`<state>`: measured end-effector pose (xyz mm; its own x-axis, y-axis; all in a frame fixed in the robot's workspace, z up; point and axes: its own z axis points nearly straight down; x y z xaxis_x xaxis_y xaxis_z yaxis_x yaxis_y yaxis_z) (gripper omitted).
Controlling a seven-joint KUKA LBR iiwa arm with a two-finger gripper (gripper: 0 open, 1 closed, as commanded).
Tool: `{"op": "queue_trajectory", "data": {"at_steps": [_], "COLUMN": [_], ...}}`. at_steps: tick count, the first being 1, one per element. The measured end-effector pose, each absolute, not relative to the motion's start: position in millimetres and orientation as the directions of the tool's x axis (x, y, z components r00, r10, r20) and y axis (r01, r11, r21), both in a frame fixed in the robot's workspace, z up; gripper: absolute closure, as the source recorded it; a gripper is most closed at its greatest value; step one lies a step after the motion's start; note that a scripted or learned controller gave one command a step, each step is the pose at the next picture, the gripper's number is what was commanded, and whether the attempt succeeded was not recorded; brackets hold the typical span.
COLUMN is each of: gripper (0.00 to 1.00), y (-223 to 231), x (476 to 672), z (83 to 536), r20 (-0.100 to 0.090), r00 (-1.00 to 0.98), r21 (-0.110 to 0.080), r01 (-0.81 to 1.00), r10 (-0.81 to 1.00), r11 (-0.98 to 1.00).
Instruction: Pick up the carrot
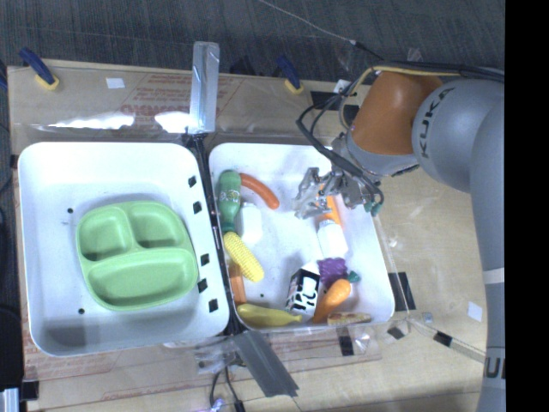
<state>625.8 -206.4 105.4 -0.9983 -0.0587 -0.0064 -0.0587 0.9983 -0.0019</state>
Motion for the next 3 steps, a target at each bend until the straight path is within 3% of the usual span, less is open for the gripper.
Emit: {"op": "queue_trajectory", "data": {"at_steps": [1,2,3], "gripper": [0.00,1.00,0.00], "y": [-206.2,-205.5,-205.3], "x": [625.7,627.4,627.3], "z": [105.0,116.6,116.2], "r20": [-0.006,-0.011,-0.010], "r00": [-0.998,-0.998,-0.998], "r21": [-0.002,-0.004,-0.003], "r01": [-0.060,-0.064,-0.064], "r10": [-0.060,-0.064,-0.065], "r11": [0.998,0.998,0.998]}}
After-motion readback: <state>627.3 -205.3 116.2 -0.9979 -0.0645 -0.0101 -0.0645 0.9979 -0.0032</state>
